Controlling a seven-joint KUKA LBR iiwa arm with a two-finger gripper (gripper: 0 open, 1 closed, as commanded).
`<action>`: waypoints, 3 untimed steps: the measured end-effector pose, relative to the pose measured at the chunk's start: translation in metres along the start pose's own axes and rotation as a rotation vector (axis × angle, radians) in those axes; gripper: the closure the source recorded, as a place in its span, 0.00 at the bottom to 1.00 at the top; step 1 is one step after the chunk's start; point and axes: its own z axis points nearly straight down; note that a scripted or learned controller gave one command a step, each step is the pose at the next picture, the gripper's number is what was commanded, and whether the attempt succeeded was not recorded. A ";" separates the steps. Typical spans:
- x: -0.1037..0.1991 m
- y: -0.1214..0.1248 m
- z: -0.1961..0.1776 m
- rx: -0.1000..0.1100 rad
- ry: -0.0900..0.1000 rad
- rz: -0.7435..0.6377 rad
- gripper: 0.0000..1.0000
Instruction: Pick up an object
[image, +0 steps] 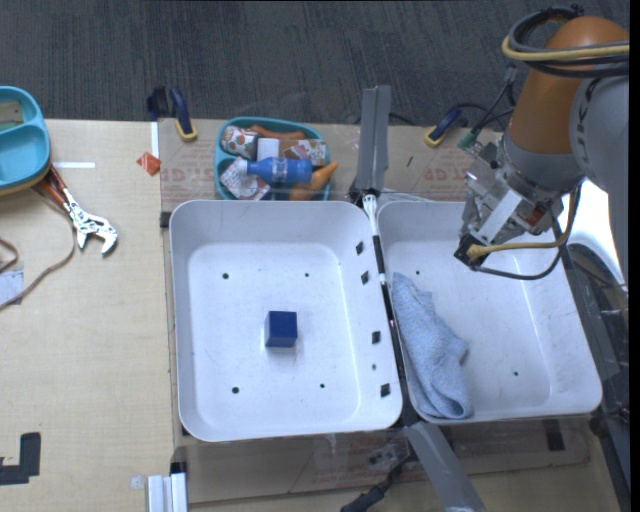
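We see the arm reaching in from the right, with its claw hanging over the far part of the right bin, close to that bin's back wall. From this slant we cannot tell how far the claw is open, and we see nothing held in it.

Two things lie in the bins. A small blue block sits alone on the floor of the left bin, a little nearer the front than the middle and apart from every wall. A crumpled grey-blue cloth lies in the right bin, along its left wall, running from about the middle down to the front corner. The claw is well apart from the block and nearer the cloth, above and behind it and touching neither.

On the surface behind the left bin we see a teal bowl heaped with small packets and a blue bottle. Further left lie a wrench and, at the edge of the view, a light blue tray. A blue-handled clamp grips the far edge of the surface.
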 end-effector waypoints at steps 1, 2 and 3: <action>-0.031 0.028 0.059 0.001 0.000 -0.342 1.00; 0.013 0.070 0.029 -0.003 0.002 -0.270 1.00; -0.056 0.053 0.085 0.000 0.001 -0.511 1.00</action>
